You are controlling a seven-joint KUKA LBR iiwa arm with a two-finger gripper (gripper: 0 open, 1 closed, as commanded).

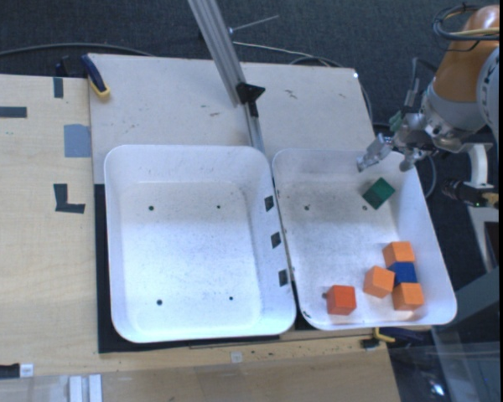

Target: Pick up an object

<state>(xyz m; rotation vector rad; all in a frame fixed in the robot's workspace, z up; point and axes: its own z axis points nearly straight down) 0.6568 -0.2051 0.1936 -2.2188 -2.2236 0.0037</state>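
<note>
A green block [378, 193] lies in the right bin [318, 224], near its far right wall. My gripper [389, 157] hangs just above and beyond that block with its two fingers spread apart and nothing between them. At the near right corner of the same bin sit several blocks: an orange one [341, 299] on its own, another orange one [379, 281], and a tight cluster of an orange block [398, 253], a blue block [403, 271] and an orange block [409, 296].
The left bin [189, 241] stands beside the right one, with dark clips [275, 239] along their shared rim. A slanted metal rail [222, 53] crosses the bench behind the bins. Cables and equipment [474, 182] sit off the bench's right edge.
</note>
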